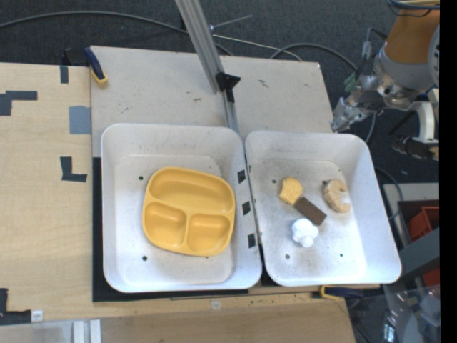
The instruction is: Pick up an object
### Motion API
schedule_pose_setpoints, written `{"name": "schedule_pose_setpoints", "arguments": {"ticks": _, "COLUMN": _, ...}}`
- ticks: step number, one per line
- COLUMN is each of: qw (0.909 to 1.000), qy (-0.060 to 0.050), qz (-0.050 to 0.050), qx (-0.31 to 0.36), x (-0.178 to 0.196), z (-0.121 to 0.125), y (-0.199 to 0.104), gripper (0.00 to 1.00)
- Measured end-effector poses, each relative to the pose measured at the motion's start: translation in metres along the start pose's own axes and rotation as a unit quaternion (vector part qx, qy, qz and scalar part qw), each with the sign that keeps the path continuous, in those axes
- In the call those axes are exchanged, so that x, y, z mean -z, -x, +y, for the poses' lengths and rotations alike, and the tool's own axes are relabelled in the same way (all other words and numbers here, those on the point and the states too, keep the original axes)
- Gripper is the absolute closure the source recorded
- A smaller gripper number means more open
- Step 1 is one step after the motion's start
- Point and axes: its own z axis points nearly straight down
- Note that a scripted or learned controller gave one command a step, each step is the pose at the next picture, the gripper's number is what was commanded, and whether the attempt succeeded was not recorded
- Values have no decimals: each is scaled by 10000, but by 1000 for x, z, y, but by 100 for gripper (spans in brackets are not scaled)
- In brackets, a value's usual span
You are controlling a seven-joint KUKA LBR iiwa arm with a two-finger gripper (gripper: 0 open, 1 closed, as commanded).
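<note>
Pincer (pixel 345 114) located beyond the far right corner of the right bin (pixel 378 224), outside the rim and above the dark floor. Whether it is wide or narrow cannot be told at this angle; nothing is seen held in it. The arm (pixel 408 45), grey with an orange band, enters from the far right.

Right bin contents, 4 items, all well apart from the pincer:
- 1 tan waffle piece (pixel 290 191), left of centre.
- 1 brown bar (pixel 310 210), lying at a slant, its far end touching or just beside the waffle piece.
- 1 white lump (pixel 305 232), just near of the bar; contact with the bar cannot be confirmed.
- 1 pale bread roll (pixel 336 196), to the right of the bar, towards the right wall.

Left bin (pixel 114 191) holds 1 yellow divided plate (pixel 189 211) with 3 compartments, lying flat near the middle, slightly towards the right wall.

The 2 bins sit side by side, inner rims touching. A metal pole (pixel 203 41) runs from the far edge down to a black bracket (pixel 228 81) just far of the bins. A blue and yellow clamp (pixel 96 66) sits at the far left corner of the bench (pixel 157 84). Black cables (pixel 300 48) lie on the floor beyond the bench.
</note>
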Motion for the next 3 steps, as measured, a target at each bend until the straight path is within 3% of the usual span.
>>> {"name": "schedule_pose_setpoints", "arguments": {"ticks": 2, "qw": 10000, "qy": -38, "qz": 14, "qx": 22, "x": -33, "z": -25, "y": -102, "gripper": 100}}
{"name": "schedule_pose_setpoints", "arguments": {"ticks": 3, "qw": 10000, "qy": -35, "qz": 14, "qx": 21, "x": -32, "z": -33, "y": -147, "gripper": 100}}
